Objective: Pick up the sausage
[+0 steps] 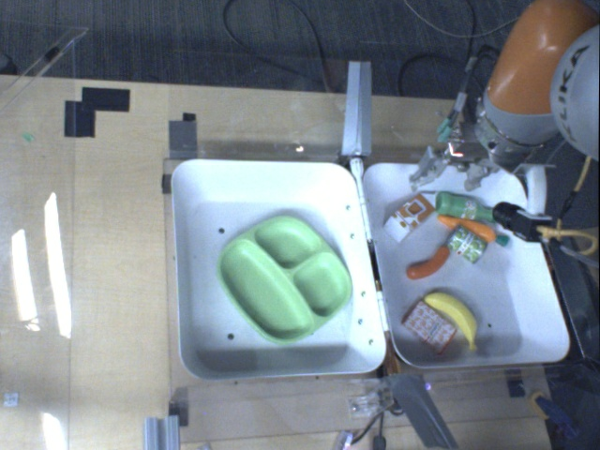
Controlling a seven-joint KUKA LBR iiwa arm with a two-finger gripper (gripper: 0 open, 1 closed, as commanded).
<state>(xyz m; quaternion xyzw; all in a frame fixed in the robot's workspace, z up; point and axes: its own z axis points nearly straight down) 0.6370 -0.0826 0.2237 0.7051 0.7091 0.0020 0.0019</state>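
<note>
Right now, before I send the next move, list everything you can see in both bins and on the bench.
divided plate: one, green, three compartments, middle of the left bin.
sausage: one, orange-red, curved, centre of the right bin.
banana: one, yellow, near side of the right bin.
brown packet: one, brown and white, touching the banana's left side.
small carton: one, white and brown, far left of the right bin.
carrot: one, orange, far side of the right bin.
green bottle: one, green, lying just beyond the carrot.
green packet: one, green and white, beside the sausage.
gripper: one, grey metal, over the right bin's far edge.
arm: one, grey and orange, from the right.
</note>
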